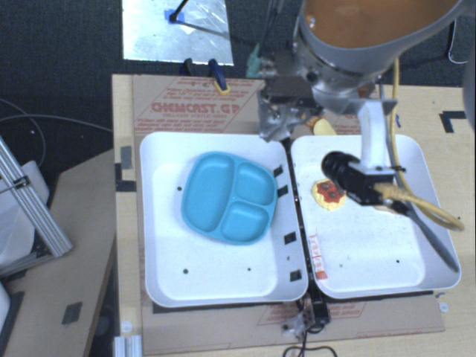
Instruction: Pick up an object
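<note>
Presently, the small red-and-yellow piece (329,194) is lying flat in the right bin (372,259), in its upper left part, near the inner wall. It is showing a roughly round outline, so no long axis or pointing direction is offering itself; by judgement, an approach from any side is looking equal.

The gripper (274,129) is hanging over the far end of the seam between the two bins. From it, the piece is lying toward the camera and to the view's right, near but clearly apart. Whether the gripper is released or clenched cannot be told here; nothing is showing as held.

A pale yellow item (323,128) is sitting at the right bin's far rim, just beside the gripper, partly covered by the arm; its shape is not readable.

In the left bin (171,274) a blue divided plate (227,197) is resting, its longer side running across the view at a slight tilt, its two small compartments facing the seam.

By judgement, the pick is not yet begun.
</note>
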{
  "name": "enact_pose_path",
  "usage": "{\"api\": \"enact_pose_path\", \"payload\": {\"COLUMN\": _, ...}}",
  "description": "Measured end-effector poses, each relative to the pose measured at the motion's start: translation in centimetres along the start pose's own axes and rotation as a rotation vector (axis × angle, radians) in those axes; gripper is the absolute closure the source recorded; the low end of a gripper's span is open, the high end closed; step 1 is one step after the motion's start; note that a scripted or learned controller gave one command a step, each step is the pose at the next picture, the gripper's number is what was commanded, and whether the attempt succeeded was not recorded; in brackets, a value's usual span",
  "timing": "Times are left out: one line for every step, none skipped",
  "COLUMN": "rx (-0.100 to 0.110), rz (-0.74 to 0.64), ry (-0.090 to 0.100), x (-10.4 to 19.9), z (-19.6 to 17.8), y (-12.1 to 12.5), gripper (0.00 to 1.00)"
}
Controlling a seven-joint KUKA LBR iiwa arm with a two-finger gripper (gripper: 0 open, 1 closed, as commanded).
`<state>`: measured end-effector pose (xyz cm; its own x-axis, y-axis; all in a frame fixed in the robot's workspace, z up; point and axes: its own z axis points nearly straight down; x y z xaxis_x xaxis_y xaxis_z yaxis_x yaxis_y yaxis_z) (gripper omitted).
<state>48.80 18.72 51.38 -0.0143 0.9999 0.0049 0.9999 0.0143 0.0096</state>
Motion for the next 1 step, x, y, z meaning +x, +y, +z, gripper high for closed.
{"api": "enact_pose_path", "payload": {"rx": -0.003, "rz": -0.004, "ry": 0.001, "x": 0.00, "z": -1.10, "y": 0.06, "gripper": 1.00}}
